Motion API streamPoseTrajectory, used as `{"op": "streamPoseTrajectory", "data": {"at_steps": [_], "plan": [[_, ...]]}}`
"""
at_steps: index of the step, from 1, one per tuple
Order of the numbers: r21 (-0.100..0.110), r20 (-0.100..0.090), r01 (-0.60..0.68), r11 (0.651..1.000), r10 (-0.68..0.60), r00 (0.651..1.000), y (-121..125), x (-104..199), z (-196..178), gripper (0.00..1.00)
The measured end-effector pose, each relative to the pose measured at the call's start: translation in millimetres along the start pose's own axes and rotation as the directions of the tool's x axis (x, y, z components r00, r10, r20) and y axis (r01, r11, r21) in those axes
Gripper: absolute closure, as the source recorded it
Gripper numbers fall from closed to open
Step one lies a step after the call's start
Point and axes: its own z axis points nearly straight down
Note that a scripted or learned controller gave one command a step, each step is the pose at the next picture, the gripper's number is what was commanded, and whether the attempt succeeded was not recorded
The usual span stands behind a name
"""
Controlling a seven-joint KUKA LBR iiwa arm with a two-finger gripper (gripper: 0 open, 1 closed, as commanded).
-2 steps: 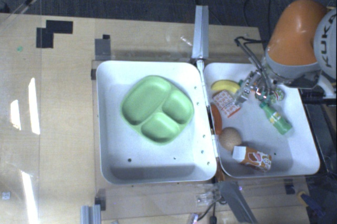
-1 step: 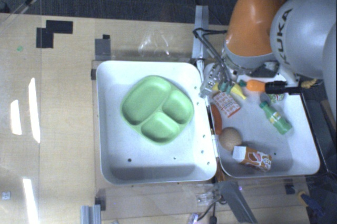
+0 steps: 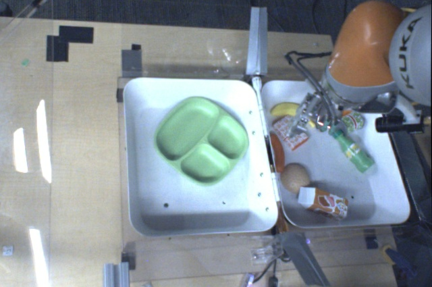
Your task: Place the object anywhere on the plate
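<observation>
We are judging the small red-and-white packet point(image 3: 291, 134) under the gripper point(image 3: 316, 114) to be the target: light, crinkly, best pinched across its flat middle. It is lying in the right bin point(image 3: 391, 201), near the divider. We are counting one green plate point(image 3: 201, 138), one banana point(image 3: 285, 110), one bottle point(image 3: 351, 147), one egg-like ball point(image 3: 295, 177).

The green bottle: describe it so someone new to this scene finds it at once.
Look in the right-hand white bin, on its right side just below the orange band. The green bottle lies tilted there, slim and translucent, unlike the round brown ball and orange carton nearby.
</observation>
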Motion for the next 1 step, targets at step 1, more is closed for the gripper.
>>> {"op": "streamPoseTrajectory", "data": {"at_steps": [1], "plan": [[-0.002,0.0,0.01,1.0,-0.01,1.0,78.5,8.7,0.2,1.0]]}}
